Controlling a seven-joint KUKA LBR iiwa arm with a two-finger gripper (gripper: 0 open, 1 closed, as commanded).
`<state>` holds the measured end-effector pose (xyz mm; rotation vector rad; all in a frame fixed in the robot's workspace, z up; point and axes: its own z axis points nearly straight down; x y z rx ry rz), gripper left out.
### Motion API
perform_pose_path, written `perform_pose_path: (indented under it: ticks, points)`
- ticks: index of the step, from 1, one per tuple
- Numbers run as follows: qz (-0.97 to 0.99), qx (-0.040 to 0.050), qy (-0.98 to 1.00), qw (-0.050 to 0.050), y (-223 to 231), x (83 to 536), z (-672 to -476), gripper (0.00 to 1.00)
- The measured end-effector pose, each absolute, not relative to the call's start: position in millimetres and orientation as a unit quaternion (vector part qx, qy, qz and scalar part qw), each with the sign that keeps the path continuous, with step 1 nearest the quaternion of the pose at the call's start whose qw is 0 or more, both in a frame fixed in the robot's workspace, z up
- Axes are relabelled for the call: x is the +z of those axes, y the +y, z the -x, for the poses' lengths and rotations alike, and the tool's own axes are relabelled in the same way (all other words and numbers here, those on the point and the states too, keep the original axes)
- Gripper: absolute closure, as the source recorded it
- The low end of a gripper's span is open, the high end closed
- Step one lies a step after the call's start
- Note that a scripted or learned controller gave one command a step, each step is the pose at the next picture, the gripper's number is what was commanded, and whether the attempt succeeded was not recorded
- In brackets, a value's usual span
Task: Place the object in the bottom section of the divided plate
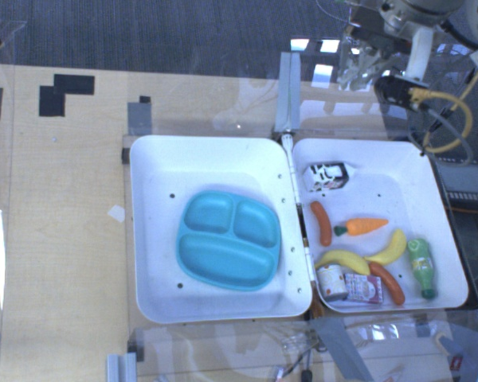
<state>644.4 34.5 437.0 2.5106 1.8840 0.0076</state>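
A blue divided plate (pixel 228 240) lies in the left bin (pixel 155 213), with two small sections at the top and one long section at the bottom. All its sections hold nothing. The right bin (pixel 430 189) holds a black-and-white toy (pixel 327 177), a red sausage (pixel 323 223), a carrot (pixel 364 227), two bananas (pixel 389 247) (pixel 342 259), a second sausage (pixel 387 283), a green bottle (pixel 421 267), a small can (pixel 331 282) and a pink carton (pixel 364 288). My gripper (pixel 357 64) hangs high above the bench, beyond the far rim of the right bin.
A grey divider post (pixel 287 94) stands between the bins at the back. A yellow cable (pixel 448 110) loops beside the arm at the upper right. Light wooden bench surface extends to the left of the bins.
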Motion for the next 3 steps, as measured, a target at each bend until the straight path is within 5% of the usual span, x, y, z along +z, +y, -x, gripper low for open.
perform_pose_path:
  ticks: [1, 2, 3]
  points:
    - [-0.807, 0.0023, 0.590, 0.000, 145.6, 436.1, -651.0, 1.00]
    - [-0.907, 0.0022, 0.421, -0.001, 235.8, 436.3, -616.4, 1.00]
    - [-0.961, 0.0022, 0.277, -0.001, 161.2, 436.4, -611.0, 1.00]
